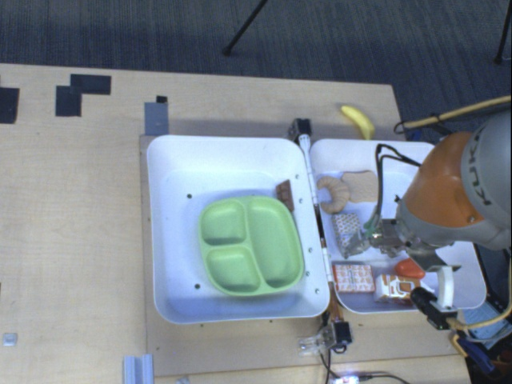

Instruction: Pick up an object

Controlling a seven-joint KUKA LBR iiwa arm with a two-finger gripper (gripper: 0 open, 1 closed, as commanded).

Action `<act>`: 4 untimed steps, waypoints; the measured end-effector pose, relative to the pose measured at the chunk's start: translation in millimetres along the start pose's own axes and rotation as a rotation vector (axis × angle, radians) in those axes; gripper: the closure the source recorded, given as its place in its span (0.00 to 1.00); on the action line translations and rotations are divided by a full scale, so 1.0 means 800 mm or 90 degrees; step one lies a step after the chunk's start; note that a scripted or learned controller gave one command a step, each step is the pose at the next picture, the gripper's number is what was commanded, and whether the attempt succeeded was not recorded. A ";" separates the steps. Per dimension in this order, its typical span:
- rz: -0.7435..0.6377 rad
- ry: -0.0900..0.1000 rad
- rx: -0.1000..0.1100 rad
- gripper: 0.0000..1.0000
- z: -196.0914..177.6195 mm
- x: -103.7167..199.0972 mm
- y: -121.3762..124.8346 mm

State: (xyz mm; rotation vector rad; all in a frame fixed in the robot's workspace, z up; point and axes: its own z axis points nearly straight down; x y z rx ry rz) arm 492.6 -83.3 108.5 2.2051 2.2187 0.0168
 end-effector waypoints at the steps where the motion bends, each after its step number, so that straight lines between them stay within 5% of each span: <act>1: 0.003 0.001 0.007 0.00 0.027 0.000 -0.006; 2: 0.002 0.001 0.003 1.00 0.013 0.000 -0.002; 3: 0.002 0.001 0.003 0.00 0.013 0.000 -0.002; 4: 0.000 0.001 0.001 1.00 0.000 0.001 0.000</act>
